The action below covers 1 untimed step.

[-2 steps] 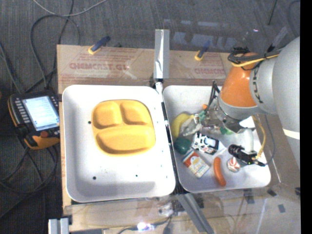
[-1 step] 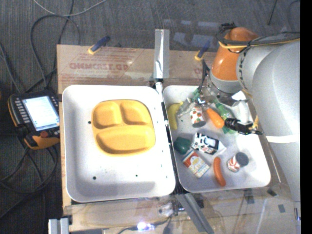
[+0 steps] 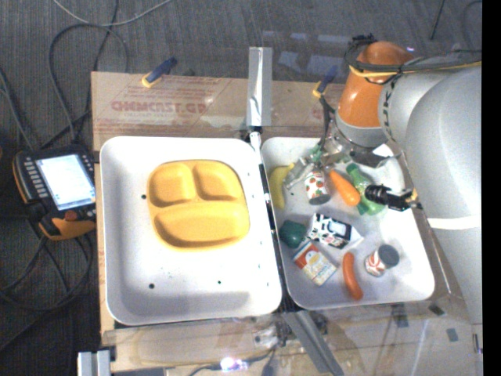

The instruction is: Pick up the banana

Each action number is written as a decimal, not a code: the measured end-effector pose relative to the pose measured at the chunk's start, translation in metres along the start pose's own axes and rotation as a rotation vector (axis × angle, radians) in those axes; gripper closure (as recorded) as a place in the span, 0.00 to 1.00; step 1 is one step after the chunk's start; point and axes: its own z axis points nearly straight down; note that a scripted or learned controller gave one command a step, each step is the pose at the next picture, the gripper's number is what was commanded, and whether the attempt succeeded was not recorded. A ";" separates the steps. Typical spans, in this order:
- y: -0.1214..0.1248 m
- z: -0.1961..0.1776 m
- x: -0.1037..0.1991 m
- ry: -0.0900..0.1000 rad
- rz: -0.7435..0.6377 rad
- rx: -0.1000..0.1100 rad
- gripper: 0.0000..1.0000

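The banana lies along the left wall of the right bin, its long axis up-down in view; the gripper hangs just right of it, jaw state unclear

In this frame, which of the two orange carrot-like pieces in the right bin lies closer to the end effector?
The upper orange piece, lying beside the green item just below the end effector. The other orange piece lies near the bin's front edge, beside the small can.

Arm reaches in from right; tool angled down-left, seemingly low.
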 end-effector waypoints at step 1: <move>-0.005 0.000 0.000 0.014 0.378 0.026 0.00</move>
